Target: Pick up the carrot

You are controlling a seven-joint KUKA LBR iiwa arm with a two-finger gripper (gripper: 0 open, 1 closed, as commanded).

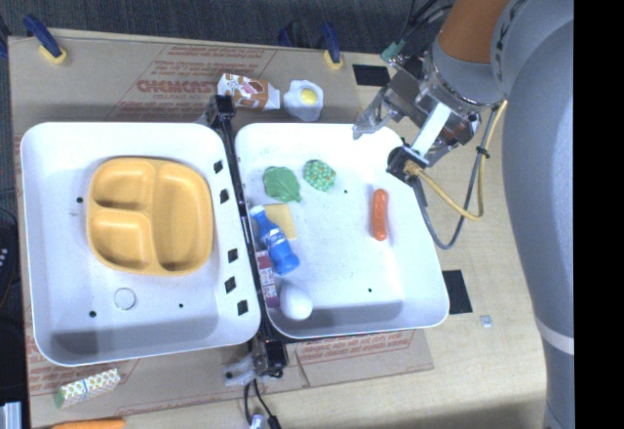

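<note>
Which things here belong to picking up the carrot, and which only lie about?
Belong: carrot, gripper, right bin.

Lying about: yellow divided plate, blue bottle, two green items, egg, white ball.

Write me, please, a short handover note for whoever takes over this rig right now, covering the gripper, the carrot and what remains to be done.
Gripper: the two-finger gripper hangs over the back right corner of the right-hand shallow white bin, with nothing between its fingers.
Carrot: the small orange carrot lies on the floor of that bin near its right wall, in front of the gripper and apart from it. The green leafy piece and the green knobbly ball lie to its left in the view, well apart from it.
Done: no pick yet.
Left: bring the gripper over the carrot, lower, close on it and lift.
</note>
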